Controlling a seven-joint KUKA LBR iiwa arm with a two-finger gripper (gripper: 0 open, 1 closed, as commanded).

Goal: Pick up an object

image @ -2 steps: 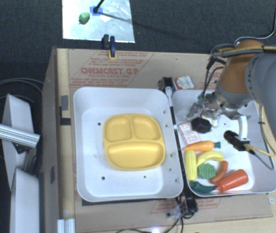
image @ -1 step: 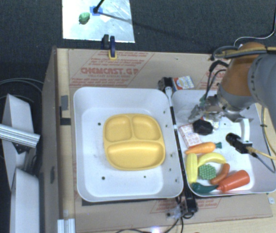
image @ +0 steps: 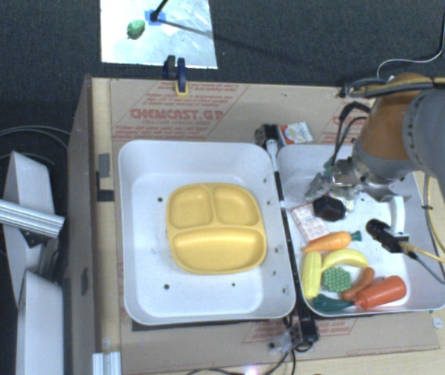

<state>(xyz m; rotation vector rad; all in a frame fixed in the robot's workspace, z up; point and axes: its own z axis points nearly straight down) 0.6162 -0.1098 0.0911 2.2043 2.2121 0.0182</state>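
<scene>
**Gripper Being Held Low in the Right Bin, Beside a Small Black Object**

The gripper [image: 333, 187] is being held low over the far half of the right bin [image: 313, 159], with the grey arm reaching in from the right. Whether it is released or clenched cannot be told, and nothing is being shown in its grasp.

A small black object [image: 330, 207] is being seen just beside the gripper, on its near side; contact between the two cannot be judged. A printed paper packet [image: 309, 222] is lying next to that object, toward the bin's left wall.

The toy foods are being kept together in the near half of the same bin. These are a carrot [image: 328, 242], a banana [image: 346, 258], a corn cob [image: 312, 274], a round green piece [image: 335, 280] and a red-orange vegetable [image: 381, 291].

The left bin [image: 145, 209] is being occupied by a yellow divided plate [image: 216, 229] lying flat near its middle, well apart from the gripper.
</scene>
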